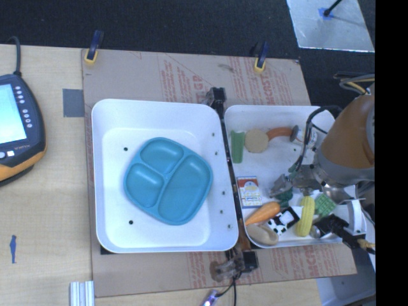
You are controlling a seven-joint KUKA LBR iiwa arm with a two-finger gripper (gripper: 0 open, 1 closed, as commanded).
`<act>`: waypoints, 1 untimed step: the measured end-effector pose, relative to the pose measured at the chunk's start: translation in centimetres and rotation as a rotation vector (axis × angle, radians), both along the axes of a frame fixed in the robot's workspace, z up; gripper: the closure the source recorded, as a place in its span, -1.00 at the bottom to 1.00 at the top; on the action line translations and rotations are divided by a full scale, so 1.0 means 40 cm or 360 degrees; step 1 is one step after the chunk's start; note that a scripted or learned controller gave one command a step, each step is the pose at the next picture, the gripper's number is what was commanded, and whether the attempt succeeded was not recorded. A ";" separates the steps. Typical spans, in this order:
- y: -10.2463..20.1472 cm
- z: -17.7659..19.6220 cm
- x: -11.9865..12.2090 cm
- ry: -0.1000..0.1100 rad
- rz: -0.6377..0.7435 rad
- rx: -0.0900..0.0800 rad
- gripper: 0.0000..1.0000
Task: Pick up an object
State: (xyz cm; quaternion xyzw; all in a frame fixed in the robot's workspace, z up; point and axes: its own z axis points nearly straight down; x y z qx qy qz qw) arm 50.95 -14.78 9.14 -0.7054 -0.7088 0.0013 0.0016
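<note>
My gripper [285, 189] hangs low in the middle of the right bin [274, 113], at the end of the grey arm with its orange band [349, 132]. Just below it lie an orange carrot [262, 213], a black-and-white piece [281, 220] and a yellow corn cob [306, 215]. To its left sits a small red-and-white box [248, 190]. I see nothing clearly held in the gripper. The arm hides the bin's right part.
The left bin [102, 171] holds a blue divided plate [169, 180]. At the back of the right bin are a green block [238, 146], a tan disc [257, 141] and an orange-handled tool [280, 133]. A tan oval [261, 234] lies at its front edge. A tablet [16, 123] sits far left.
</note>
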 end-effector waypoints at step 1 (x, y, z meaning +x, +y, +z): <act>-0.002 0.025 0.001 0.0002 0.0006 -0.0001 1.00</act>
